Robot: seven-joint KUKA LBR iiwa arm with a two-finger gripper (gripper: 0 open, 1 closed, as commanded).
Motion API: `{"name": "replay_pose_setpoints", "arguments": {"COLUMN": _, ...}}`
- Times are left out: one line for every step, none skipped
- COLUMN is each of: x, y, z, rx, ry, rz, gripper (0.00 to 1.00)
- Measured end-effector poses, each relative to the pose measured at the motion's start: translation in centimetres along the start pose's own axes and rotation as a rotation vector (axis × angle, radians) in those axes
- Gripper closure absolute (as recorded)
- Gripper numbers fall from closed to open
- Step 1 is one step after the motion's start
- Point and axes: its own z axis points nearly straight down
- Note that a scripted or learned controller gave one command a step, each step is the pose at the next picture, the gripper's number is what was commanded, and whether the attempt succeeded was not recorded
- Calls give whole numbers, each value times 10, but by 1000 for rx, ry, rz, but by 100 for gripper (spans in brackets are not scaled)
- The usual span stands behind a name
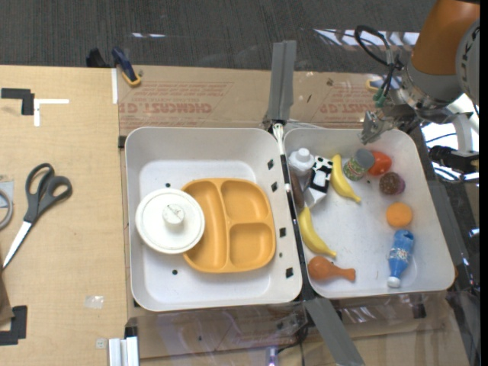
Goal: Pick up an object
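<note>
As gripper (371, 132) hangs above bin's far edge, fingers' state unclear, we lower straight onto tomato (379, 163) just below.

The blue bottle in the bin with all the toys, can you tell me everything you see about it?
The blue bottle is small and looks like plastic, with a blue body, a pale label patch and a white cap. It lies on its side on the floor of the right bin, near the front right corner, cap pointing toward the bin's front wall. It sits just below the orange ball, with a small gap between them. Nothing seems to touch it but the bin floor, and the gripper is far off at the bin's back edge.
</note>
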Motion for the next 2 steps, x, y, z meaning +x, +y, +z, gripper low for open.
{"name": "replay_pose_setpoints", "arguments": {"x": -9, "y": 3, "z": 68, "rx": -17, "ry": -4, "rz": 177, "gripper": 100}}
{"name": "replay_pose_setpoints", "arguments": {"x": -10, "y": -9, "z": 84, "rx": -39, "ry": -3, "rz": 377, "gripper": 100}}
